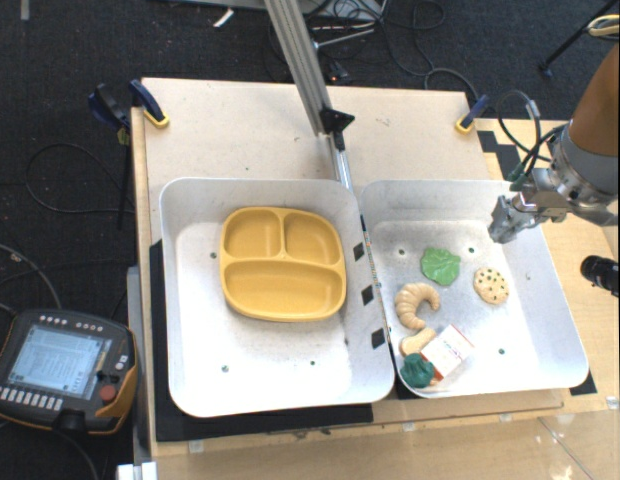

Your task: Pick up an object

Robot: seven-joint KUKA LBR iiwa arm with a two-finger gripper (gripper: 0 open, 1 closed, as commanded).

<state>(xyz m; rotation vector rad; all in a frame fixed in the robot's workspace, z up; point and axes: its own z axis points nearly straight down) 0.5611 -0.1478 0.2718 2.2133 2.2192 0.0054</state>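
Note:
The right bin (550,308) holds a green leafy piece (440,265), a speckled cookie (490,285), a tan croissant (419,303), a small white box with red trim (449,352), a dark green piece (418,370) and a pale piece (418,341) beside it. My gripper (509,220) hangs over the bin's upper right part, above and to the right of the cookie and the green leaf. It touches none of them and nothing shows between its fingers.
A yellow divided tray (283,263) lies in the left bin (190,368). A slanted metal pole (300,53) rises from between the two bins at the back. Clamps (150,106) sit on the bench's far corners. A teach pendant (60,363) lies at lower left.

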